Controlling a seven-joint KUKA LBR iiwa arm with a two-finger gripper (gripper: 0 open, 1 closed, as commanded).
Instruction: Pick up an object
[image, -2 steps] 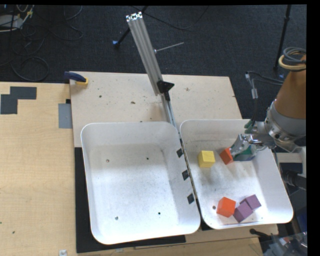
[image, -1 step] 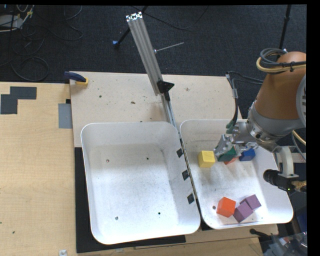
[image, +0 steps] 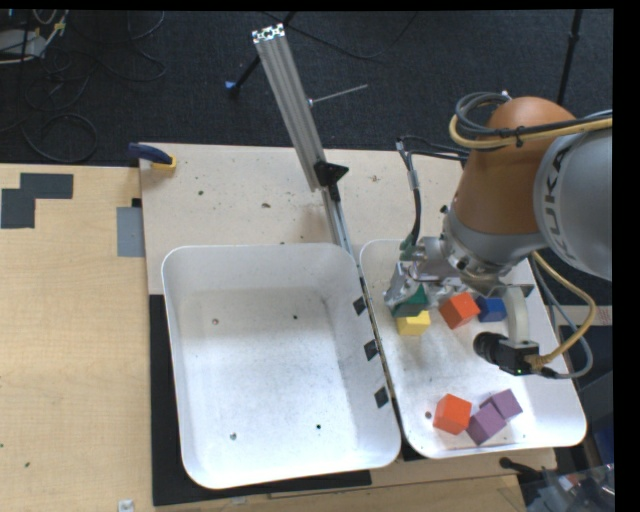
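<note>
Dark floor and cables lie beyond the pale wooden counter (image: 70, 330). My jaws (image: 408, 290) hang over a yellow block (image: 412, 322) and green block (image: 413, 297) at the right bin's (image: 560, 425) far left; I cannot tell their opening. I'd descend squarely onto flat faces, avoiding the slick wall.

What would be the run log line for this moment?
gripper: low in right bin, over green block | yellow block: beside it | lifted: nothing

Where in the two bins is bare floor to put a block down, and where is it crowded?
The left bin is bare from wall to wall. In the right bin, bare floor lies between the yellow block and the lower orange block. It is crowded under the gripper.
</note>
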